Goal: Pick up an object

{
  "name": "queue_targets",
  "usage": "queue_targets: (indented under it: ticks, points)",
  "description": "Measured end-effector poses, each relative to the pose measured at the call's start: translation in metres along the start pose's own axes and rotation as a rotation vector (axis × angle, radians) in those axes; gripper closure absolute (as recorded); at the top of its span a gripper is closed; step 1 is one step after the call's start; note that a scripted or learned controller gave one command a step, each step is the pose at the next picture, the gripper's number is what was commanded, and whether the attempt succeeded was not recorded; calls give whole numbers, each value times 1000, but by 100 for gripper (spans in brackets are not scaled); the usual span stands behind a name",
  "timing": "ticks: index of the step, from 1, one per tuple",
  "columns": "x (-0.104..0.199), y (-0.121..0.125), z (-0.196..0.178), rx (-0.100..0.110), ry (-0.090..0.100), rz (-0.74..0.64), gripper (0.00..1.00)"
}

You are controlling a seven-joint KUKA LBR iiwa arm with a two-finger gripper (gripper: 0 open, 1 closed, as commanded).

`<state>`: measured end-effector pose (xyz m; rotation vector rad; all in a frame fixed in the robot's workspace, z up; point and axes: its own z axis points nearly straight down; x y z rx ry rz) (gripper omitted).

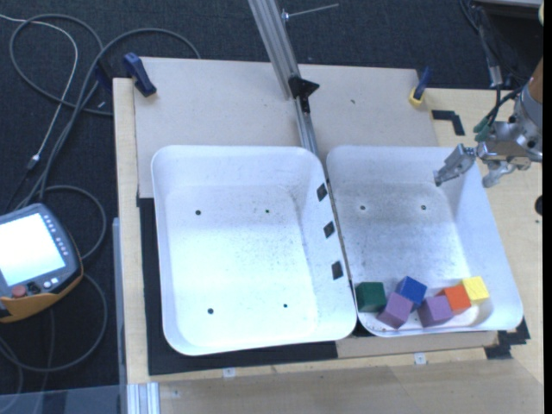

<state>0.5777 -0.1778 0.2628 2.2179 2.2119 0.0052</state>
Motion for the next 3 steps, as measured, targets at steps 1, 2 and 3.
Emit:
queue_targets:
  ticks: [1, 2, 3]
  points:
    - [18, 38, 135, 18, 8, -5, 0]
    - [12, 48, 3, -2, 1, -5, 0]
    - [22, 87, 110, 18, 7, -5, 0]
